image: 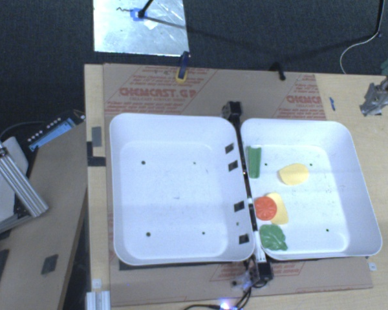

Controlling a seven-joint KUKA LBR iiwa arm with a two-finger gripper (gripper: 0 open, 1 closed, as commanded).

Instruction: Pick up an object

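Two shallow white bins are sitting side by side on a brown sheet [156, 90] printed with red lettering, and a black seam [247, 192] is running between them. The left bin [174, 192] is lying just left of that seam, showing its white floor with a few small dark dots. The right bin [349, 192] is lying just right of the seam and is holding all the objects.

A green strip [253, 161] is lying lengthwise just beside the seam, toward its far end. A pale yellow lump [293, 174] is resting farther right of the seam, apart from the strip. Near the seam's middle, a round red-orange piece [265, 207] is overlapping a flat yellow piece [280, 212]. A crinkled green leafy piece [273, 237] is lying beside the seam's near end, just below those two.

The gripper [377, 99] is hanging well right of the seam, beyond the right bin's far corner, carrying nothing visible; whether it is released or clenched, I cannot tell.
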